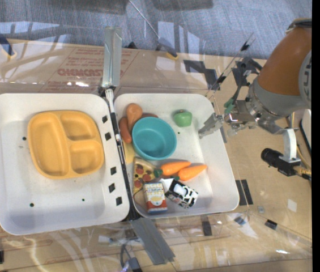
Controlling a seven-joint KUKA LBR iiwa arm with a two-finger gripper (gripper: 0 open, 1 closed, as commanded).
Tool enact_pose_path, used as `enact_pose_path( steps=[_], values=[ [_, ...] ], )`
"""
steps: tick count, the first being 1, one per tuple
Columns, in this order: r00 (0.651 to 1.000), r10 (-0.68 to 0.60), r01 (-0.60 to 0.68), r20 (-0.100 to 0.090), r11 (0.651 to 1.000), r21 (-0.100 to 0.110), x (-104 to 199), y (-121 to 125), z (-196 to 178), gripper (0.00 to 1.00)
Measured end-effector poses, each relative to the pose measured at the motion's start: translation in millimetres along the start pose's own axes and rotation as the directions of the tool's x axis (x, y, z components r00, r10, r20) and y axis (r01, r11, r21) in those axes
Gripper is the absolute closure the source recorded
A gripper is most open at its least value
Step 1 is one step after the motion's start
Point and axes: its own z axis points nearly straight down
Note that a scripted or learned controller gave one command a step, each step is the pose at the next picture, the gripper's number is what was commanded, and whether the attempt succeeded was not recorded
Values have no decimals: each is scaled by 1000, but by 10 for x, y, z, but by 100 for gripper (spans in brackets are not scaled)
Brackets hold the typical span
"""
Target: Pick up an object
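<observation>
Cardboard-topped bench (63, 67) with two white bins side by side. Left bin (12, 208) with one yellow divided plate (65, 143), flat near the middle. Right bin (219, 180) crowded, all pickable items bunched toward the divider: one teal bowl (154, 138), upright; two carrots (181, 169) lying together; one green pepper-like toy (183, 118); two sausage or potato shapes (130, 120) at the bowl's left; one pizza slice (143, 174); one small carton (155, 197); one black-and-white cow toy (182, 194). Gripper (212, 124) over the right bin's right rim, nearest the green toy, apart from everything, nothing between fingers; open or closed, cannot tell. No grasp yet, probably approach stage.

Teal bowl (154, 139) (yellow tray (65, 143))
</observation>
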Motion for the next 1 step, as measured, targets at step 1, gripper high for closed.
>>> enact_pose_path(
  steps=[1],
  values=[
    [995, 104, -104, 1, 995, -2, 276, 335, 245, 0]
  ],
)
